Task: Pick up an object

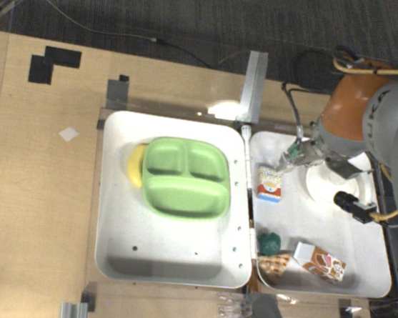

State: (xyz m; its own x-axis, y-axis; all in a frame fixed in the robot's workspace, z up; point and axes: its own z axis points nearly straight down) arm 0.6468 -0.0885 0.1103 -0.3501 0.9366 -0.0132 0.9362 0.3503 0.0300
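The right bin [361,246] holds a small white, blue and red carton [270,183] near its left wall. A dark green round object [270,243], a brown packet [277,263] and a white and brown wrapper [322,263] lie along its front. My gripper [292,154] hangs low over the back of the right bin, just above and to the right of the carton. The grey arm with its orange band [349,112] comes in from the right.
The left bin [114,238] holds a green divided tray [185,177] with a yellow object [135,165] tucked under its left edge. A metal post [253,89] stands at the back between the bins. A black cable fitting [352,204] hangs over the right bin.
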